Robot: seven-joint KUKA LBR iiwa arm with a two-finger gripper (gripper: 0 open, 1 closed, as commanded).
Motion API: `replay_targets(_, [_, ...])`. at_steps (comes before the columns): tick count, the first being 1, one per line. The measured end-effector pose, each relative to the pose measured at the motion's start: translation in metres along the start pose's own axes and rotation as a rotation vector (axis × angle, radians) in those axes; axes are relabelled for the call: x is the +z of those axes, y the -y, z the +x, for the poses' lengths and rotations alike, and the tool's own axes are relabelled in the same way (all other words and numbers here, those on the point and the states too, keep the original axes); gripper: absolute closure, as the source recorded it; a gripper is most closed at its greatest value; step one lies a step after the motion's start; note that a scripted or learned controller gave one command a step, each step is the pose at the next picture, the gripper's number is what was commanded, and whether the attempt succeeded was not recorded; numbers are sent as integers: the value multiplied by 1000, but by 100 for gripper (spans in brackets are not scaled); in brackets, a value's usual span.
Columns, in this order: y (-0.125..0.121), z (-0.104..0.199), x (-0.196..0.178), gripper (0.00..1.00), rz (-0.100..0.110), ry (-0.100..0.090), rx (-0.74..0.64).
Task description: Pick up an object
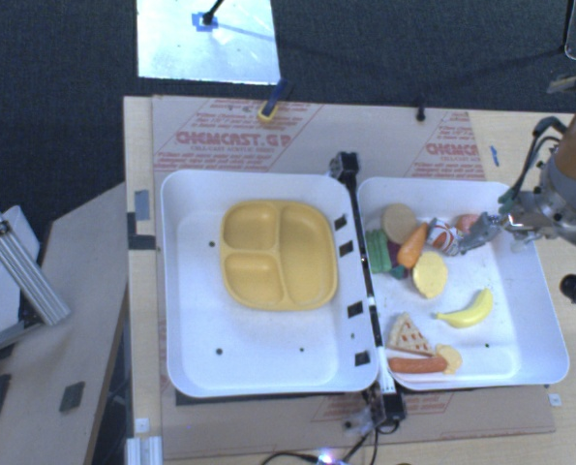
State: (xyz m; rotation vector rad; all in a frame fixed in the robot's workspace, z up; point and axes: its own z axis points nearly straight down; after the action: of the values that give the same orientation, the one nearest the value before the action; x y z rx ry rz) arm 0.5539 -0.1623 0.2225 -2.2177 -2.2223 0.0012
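The arm (570, 177) came in from three o'clock, its grey wrist hanging over the far right part of the right bin (544, 342), with the orange band at the frame's edge above it. The wrist leaned toward nine o'clock, and the gripper (477, 232) reached low over the bin's upper half. Its thin metal fingertips sat just beside a small orange-pink toy piece (468, 222) and a red-and-white toy (442, 234). Whether the jaws were spread or pressed together could not be told, since the fingers blurred into the toys beneath them, and nothing could be seen clearly pinched between them.

The toy food lay clustered in the right bin. From the gripper, toward nine o'clock, an orange carrot (412, 245) lay tilted, with a round tan disc (399, 222) touching it at eleven o'clock. A green piece (377, 251) and a dark purple piece (395, 256) sat against the bin's left wall. A pale yellow round slice (429, 275) lay just at six o'clock from the carrot. A banana (468, 309) curved near the bin's middle. Toward six o'clock, a pizza wedge (409, 335) rested beside a red sausage (413, 363) and a small tan round (449, 358).

The left bin (191, 356) held a yellow divided plate (278, 255) near its centre.
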Motion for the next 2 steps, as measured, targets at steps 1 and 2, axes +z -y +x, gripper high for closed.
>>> replay_targets(1, [4,2,43,0,0,0,1])
replay_targets(2, [-5,-2,94,0,1,0,1])
